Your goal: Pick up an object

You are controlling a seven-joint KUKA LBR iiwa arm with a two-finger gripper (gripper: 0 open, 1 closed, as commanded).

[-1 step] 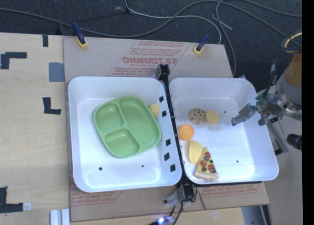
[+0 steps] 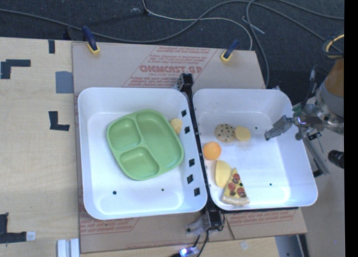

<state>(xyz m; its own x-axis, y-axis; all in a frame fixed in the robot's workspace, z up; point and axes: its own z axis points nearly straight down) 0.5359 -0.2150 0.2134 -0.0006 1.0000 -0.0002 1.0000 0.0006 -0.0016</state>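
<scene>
Hovering over the right rim of the right bin (image 2: 279,104), at the frame's right edge, the gripper (image 2: 278,129) carries nothing, so the approach step looks to be in hand; whether its jaws are apart or together I cannot tell. The candidates lie toward that bin's left side: a cookie (image 2: 225,132) touching a yellow disc (image 2: 243,134), an orange ball (image 2: 211,150), a yellow piece (image 2: 222,172) and a pizza slice (image 2: 235,187). Next, it likely must travel left and descend over one item.
</scene>
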